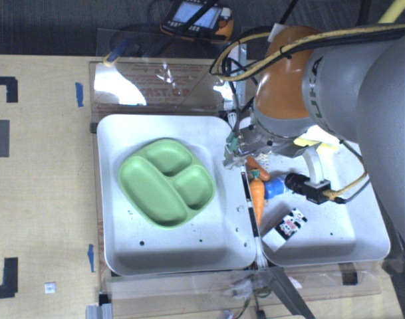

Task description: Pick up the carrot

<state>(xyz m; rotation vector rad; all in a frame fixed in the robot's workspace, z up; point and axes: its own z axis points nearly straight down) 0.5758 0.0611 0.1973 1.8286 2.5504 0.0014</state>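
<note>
The orange carrot [257,193] lies lengthwise against the left wall of the right bin [335,244], its green-topped end pointing to the back. My gripper [245,153] hangs just above that back end, at the bin's left wall. The bulky wrist and orange band hide most of it from the camera, so the state of its jaws is unclear. Nothing is visibly lifted; the carrot rests on the bin floor.
A blue object [274,189] sits right beside the carrot. A small black-and-white item [290,224] lies in front of it, and something yellow [315,138] peeks out under the arm. The left bin [116,244] holds a green divided plate [166,181].
</note>
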